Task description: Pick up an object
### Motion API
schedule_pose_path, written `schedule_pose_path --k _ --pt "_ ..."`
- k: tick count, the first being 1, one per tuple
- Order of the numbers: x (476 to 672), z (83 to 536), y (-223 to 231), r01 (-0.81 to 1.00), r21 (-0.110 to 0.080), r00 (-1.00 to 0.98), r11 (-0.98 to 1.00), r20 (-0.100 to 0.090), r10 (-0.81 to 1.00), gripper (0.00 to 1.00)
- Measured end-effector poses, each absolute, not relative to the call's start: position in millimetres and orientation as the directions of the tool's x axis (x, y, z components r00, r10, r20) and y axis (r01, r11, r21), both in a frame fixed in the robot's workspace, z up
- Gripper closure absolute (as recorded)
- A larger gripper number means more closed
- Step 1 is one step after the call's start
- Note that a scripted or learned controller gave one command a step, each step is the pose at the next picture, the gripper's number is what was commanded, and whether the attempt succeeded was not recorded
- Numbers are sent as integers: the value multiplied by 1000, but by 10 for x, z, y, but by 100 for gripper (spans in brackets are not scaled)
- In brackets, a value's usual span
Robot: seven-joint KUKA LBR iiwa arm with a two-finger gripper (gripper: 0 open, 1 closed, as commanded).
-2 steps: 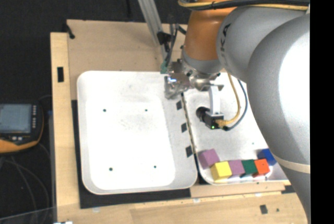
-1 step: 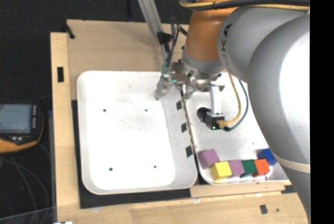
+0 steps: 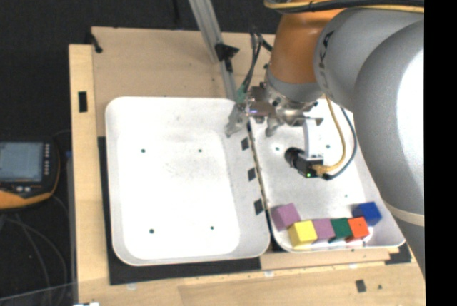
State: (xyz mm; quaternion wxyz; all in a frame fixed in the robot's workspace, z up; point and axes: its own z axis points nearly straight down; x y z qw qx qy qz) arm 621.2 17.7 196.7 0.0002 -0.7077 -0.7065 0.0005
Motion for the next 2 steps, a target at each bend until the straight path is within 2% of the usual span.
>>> schedule_pose_path --k 1,2 --pt "6512 2392 6 1000 7 3 -3 -1 1000 0" --pt "6501 2476 2 1000 3 -3 3 -3 1000 100"
